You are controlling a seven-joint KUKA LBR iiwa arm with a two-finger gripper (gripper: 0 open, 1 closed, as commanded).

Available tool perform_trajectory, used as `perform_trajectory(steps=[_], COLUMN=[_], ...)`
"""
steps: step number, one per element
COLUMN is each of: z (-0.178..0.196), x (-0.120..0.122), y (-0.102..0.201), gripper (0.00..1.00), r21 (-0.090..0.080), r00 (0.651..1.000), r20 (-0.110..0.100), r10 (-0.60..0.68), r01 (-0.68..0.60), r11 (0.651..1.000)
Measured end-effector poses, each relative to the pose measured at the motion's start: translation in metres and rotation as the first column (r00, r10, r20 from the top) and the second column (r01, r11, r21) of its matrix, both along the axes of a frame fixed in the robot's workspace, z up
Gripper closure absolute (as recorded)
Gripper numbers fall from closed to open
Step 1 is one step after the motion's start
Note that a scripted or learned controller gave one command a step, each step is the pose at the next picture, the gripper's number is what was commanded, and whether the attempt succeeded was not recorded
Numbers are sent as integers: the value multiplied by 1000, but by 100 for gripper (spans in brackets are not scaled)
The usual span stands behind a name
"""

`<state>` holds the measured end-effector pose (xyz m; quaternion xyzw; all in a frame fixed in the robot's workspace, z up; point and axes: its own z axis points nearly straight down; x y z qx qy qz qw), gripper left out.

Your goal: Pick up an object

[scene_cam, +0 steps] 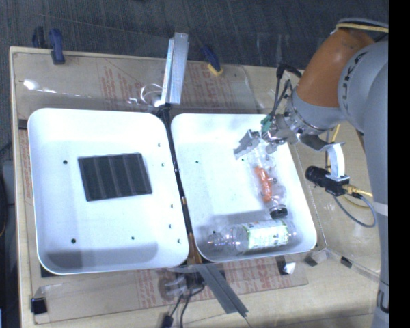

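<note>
My gripper (254,144) hangs over the upper right part of the right bin (212,183). Just below it lies a small clear bottle (268,185) with orange contents and a black cap, pointing down the bin's right side. Its top end sits right under the gripper's tip, and I cannot tell whether the two touch. A larger clear plastic bottle (253,237) with a white label lies on its side along the bin's near wall. A dark grey ribbed mat (115,176) lies flat in the left bin (55,203).
The two white bins share a dividing rim at the middle. A metal bar (175,67) stands behind them, with blue clamps at the bench's back edge. The arm's orange-banded wrist (328,74) looms over the bench right of the right bin.
</note>
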<state>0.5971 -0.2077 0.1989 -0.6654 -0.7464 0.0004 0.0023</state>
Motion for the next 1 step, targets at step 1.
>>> perform_trajectory(steps=[1], z=[5], x=[-10], y=[0], gripper=[0], r21=[2], r00=[990], r20=[-3], r10=[144], r01=[-144], r11=[990])
